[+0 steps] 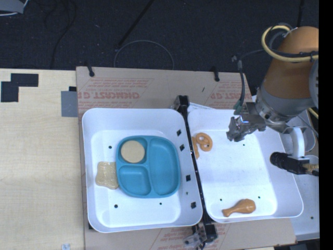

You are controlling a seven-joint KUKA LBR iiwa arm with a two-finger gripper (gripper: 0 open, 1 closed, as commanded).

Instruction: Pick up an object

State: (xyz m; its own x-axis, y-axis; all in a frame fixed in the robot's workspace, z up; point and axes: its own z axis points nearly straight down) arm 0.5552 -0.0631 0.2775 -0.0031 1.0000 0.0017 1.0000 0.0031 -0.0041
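Well, start from the right bin (pixel 283 204): your gripper (pixel 237 132) hangs over its far side, and I cannot tell its state; nothing shows in it. The drumstick (pixel 240 208) lies at the bin's near edge, the pretzel (pixel 202 141) by its left wall. By my reckoning, the pick is yet to be made.

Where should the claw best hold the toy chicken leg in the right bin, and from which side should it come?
Probably grip the chicken leg across its narrow bone end, coming straight from above. It lies flat near the right bin's front wall, thick end right, so a side approach looks blocked.
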